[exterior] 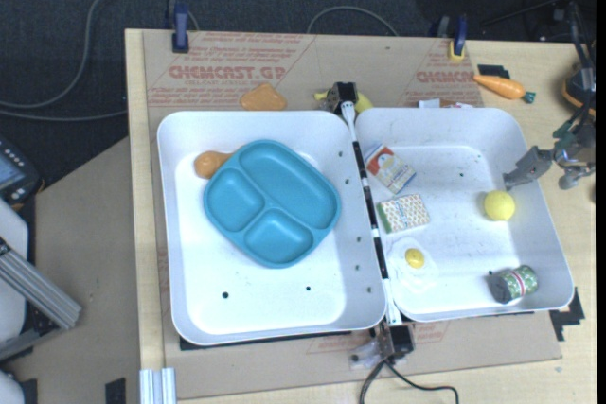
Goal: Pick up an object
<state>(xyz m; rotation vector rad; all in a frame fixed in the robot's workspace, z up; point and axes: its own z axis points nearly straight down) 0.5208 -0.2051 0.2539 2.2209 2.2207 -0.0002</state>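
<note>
Gripper (544, 164) at right bin's (454, 303) far rim; pincer state cannot be told.
Small yellow ball (499, 205) lies just beside it, loose on the floor (likely the nearest pick), nothing lifted yet.

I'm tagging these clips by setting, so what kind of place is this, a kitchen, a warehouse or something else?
Most likely a robotics lab test bench. Two white bins sit clamped side by side on a board, holding toy-like items such as a blue divided plate and a yellow ball, with cables running off the bench.
</note>
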